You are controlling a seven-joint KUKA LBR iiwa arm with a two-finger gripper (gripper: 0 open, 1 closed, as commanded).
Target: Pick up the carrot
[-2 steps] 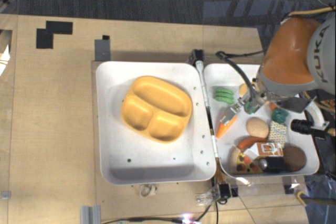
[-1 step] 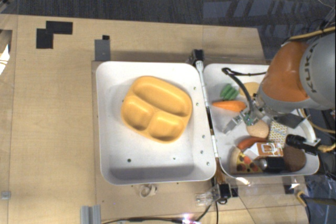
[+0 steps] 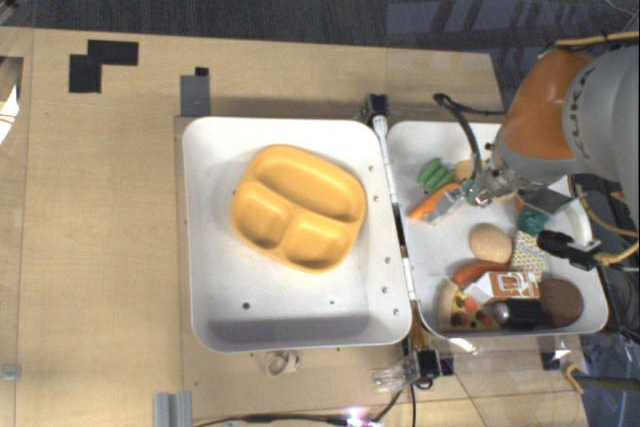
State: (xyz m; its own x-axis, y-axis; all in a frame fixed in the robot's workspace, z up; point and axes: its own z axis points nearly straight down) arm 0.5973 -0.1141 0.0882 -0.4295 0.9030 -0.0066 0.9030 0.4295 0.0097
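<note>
The carrot (image 3: 432,206) is a small orange toy lying at a slant in the upper left of the right bin (image 3: 425,305), its thin tip pointing down-left. A green leafy piece (image 3: 435,175) lies just above it. My gripper (image 3: 474,194) is down in the bin at the carrot's right, thicker end, touching or nearly touching it. The grey wrist with its orange band (image 3: 540,115) hangs over the bin's upper right corner and hides what is under it.
The left bin (image 3: 210,315) holds a yellow divided plate (image 3: 297,205). In the right bin, below the carrot, lie a beige round item (image 3: 490,242), a teal piece (image 3: 533,217), a red-orange item (image 3: 475,271), a small printed box (image 3: 515,285) and a brown lump (image 3: 560,300).
</note>
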